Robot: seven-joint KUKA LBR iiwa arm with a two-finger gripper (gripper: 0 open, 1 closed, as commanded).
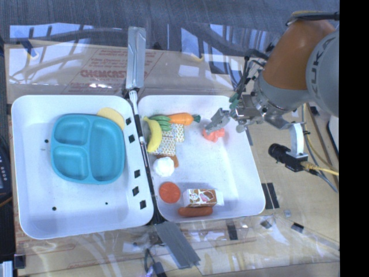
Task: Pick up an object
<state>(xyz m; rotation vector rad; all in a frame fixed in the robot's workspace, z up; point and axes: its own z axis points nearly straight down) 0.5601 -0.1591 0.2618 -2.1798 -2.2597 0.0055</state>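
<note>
My gripper (219,120) hangs over the upper right part of the right bin (242,160), reaching in from the right. A small coral-red object (213,134) lies just below and left of its tip, touching or nearly touching it; I cannot tell if it is gripped. Further left in the same bin are an orange carrot (180,119), a banana (153,135) and a patterned cracker-like piece (170,141). A white ball (164,166), a red disc (169,192), a small carton (202,198) and a sausage (196,212) lie toward the front.
The left bin (34,201) holds a blue divided plate (89,148) with a yellow piece (113,117) at its upper right corner. A ridge with black clips (140,154) separates the two bins. Bare floor shows in the right bin's right half.
</note>
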